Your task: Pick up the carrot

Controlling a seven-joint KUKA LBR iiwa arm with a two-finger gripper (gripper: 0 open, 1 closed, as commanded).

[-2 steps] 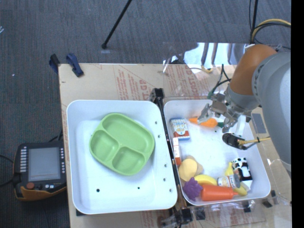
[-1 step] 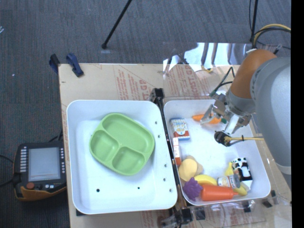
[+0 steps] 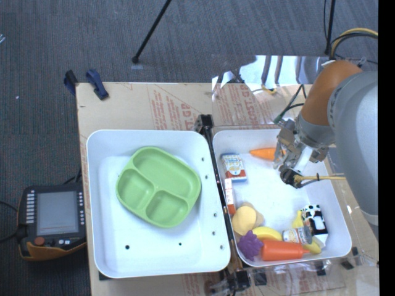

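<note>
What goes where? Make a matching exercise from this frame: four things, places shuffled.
Things:
1. green plate
2. purple grapes
3. small box
4. small orange carrot

Places:
A. far end of the right bin, beside the gripper
B. left bin
C. right bin, near-left corner
D. right bin, against its left wall, far half

Pairs: 1-B, 2-C, 3-D, 4-A

Right bin (image 3: pixel 274 193) bare mid-floor; toys (image 3: pixel 269 233) crowd its near wall
</note>
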